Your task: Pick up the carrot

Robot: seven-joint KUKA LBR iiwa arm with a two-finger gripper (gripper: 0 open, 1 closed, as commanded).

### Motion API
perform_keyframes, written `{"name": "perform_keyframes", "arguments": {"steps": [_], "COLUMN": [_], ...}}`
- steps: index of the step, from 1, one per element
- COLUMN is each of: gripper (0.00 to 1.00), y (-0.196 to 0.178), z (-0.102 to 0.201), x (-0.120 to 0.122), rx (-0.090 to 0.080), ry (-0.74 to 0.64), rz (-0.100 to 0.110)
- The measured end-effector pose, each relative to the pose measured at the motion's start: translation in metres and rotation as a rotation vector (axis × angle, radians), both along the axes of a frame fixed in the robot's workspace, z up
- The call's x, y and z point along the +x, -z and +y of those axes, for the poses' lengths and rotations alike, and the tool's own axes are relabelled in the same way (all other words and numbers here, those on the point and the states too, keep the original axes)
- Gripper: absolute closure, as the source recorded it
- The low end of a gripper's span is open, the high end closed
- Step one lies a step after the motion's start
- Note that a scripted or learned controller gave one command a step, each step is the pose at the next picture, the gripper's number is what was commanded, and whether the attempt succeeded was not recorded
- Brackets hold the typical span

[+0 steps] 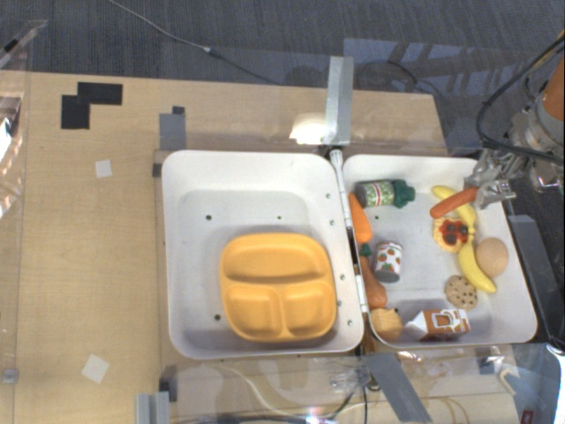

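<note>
One carrot [358, 219] lies by the right bin's divider, light, stiff, a bit slick, best pinched mid-body; whether the tool [491, 186] has anything, can't tell.

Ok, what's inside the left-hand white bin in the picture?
A yellow tray with three compartments lies on the floor of the left bin, nothing in its compartments. The part of the bin floor beneath it is covered.
</note>
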State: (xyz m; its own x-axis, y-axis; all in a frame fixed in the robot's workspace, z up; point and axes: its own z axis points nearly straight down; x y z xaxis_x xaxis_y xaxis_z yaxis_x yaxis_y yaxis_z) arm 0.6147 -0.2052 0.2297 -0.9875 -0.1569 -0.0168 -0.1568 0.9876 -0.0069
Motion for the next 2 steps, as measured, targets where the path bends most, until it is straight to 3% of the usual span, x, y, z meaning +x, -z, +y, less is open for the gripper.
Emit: {"name": "perform_keyframes", "arguments": {"steps": [1,2], "gripper": [1.00,1.00], "y": [-0.042,0.046], "z": [0.001,0.000], "x": [0.057,-0.014], "rx": [-0.003,0.000], "ry": [-0.329,-0.501], "rz": [0.002,0.014]}}
